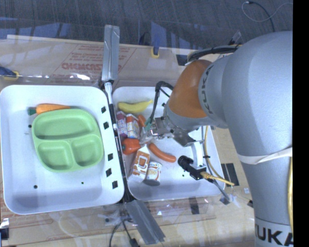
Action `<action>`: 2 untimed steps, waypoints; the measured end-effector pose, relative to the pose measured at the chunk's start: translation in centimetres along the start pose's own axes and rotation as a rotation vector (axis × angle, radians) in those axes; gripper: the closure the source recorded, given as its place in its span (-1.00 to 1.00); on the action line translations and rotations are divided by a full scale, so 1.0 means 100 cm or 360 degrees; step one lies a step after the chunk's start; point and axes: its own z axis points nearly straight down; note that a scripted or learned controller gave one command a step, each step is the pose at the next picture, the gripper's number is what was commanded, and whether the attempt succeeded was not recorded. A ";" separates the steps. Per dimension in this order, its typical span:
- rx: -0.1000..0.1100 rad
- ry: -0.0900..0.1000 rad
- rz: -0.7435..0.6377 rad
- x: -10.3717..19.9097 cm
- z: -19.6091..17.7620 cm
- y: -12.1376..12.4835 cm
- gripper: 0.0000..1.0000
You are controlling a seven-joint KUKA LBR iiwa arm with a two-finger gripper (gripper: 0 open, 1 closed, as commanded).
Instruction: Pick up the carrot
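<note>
The carrot, orange with a green stub at its left end, lies in the left bin against the far edge of a green divided plate. My gripper is low over the middle of the right bin, well to the right of the carrot. It hangs among the packed items there, just above an orange-red sausage-shaped piece. The arm's orange band and grey wrist hide the gripper's upper part.
The right bin holds a banana, small bottles, a round orange-red piece and two cartons. A metal divider bar runs between the bins. The grey arm covers the bin's right side.
</note>
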 end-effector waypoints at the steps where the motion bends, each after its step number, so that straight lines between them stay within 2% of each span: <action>1: -0.0011 -0.0024 0.0017 -0.010 -0.002 0.000 -1.00; 2: -0.0003 -0.0011 0.0006 -0.006 -0.011 0.000 1.00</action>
